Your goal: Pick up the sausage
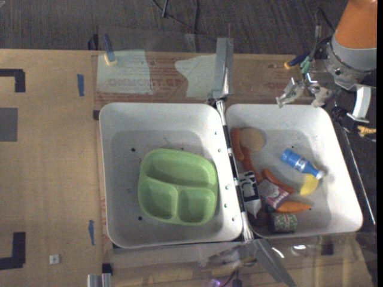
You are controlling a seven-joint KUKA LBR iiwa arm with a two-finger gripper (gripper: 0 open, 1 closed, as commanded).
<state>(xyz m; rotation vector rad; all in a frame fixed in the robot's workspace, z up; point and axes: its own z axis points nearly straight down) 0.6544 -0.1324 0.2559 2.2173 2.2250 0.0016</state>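
Your gripper (302, 93) is hanging above the far rim of the right bin (344, 217), outside the pile of food, and its two fingers are standing spread apart with nothing between them. That parked spot is keeping the arm off the objects, so you are looking at an unobstructed bin, which reads as the stage before any approach.

The sausage (237, 143) is lying in the right bin's near-left part, a reddish-brown link running lengthwise right beside the divider wall (222, 130) between the bins. A tan rounded piece (252, 139), possibly bread, is touching or nearly touching its right side. That is boxing the link in: wall on one side, bread on the other, so I judge the fingers are going to need to straddle it across its short width with little room to spare.

You are also looking at lookalikes. A second reddish link (276, 179) is lying diagonally near the bin's middle, and an orange carrot (293, 207) is sitting below it, beside a small packet (272, 194). A blue bottle (299, 162) is resting against a banana (309, 186) further right.

The left bin (119, 124) is holding a green divided plate (178, 186), well apart from all this, probably waiting as a drop site.
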